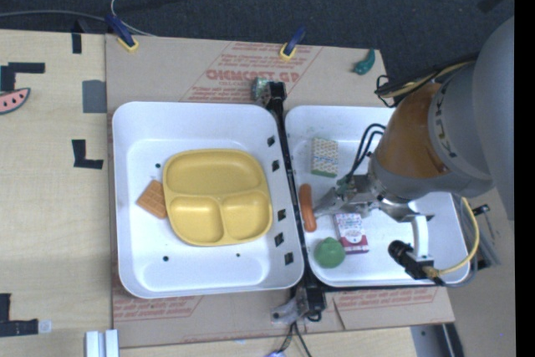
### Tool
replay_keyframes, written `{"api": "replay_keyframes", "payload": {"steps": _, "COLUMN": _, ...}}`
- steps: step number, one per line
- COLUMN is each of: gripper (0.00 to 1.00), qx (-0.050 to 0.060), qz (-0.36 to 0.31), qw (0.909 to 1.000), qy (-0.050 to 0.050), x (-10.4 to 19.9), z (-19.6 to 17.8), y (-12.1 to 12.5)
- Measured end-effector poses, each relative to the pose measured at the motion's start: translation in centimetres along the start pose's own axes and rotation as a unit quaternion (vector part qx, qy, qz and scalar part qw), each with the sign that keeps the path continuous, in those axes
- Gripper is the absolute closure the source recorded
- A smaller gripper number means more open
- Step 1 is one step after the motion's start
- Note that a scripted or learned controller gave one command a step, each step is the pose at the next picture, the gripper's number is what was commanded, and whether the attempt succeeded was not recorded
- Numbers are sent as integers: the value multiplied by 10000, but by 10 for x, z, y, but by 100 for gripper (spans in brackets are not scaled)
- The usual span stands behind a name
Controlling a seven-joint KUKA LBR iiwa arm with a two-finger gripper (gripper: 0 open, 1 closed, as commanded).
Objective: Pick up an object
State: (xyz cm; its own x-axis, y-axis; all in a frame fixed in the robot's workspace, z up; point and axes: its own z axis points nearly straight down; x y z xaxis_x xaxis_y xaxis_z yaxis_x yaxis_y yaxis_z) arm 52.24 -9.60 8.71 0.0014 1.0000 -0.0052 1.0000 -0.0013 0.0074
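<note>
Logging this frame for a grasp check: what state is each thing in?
Yellow tray: flat, left bin, compartments up.
Tan cracker: partly under the tray's left edge.
Orange sausage: lying in the right bin.
Green ball: resting, right bin.
Red packet: flat, under the gripper.
Pale packet: flat, apart.

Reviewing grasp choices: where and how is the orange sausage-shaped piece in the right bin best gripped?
Likely across its narrow middle, from straight above. The orange piece lies flat and long beside the divider wall, so fingers should probably close along that wall.
</note>
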Motion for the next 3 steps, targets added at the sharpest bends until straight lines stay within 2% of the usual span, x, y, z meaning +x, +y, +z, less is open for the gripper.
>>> {"api": "replay_keyframes", "payload": {"steps": 1, "gripper": 100, "qx": 6, "qz": -2, "qw": 10000, "qy": 6, "x": 0, "z": -9, "y": 0}}
{"api": "replay_keyframes", "payload": {"steps": 2, "gripper": 0, "qx": 7, "qz": -1, "qw": 10000, "qy": 7, "x": 0, "z": -9, "y": 0}}
{"api": "replay_keyframes", "payload": {"steps": 3, "gripper": 0, "qx": 20, "qz": -1, "qw": 10000, "qy": 7, "x": -2, "z": 1, "y": 38}}
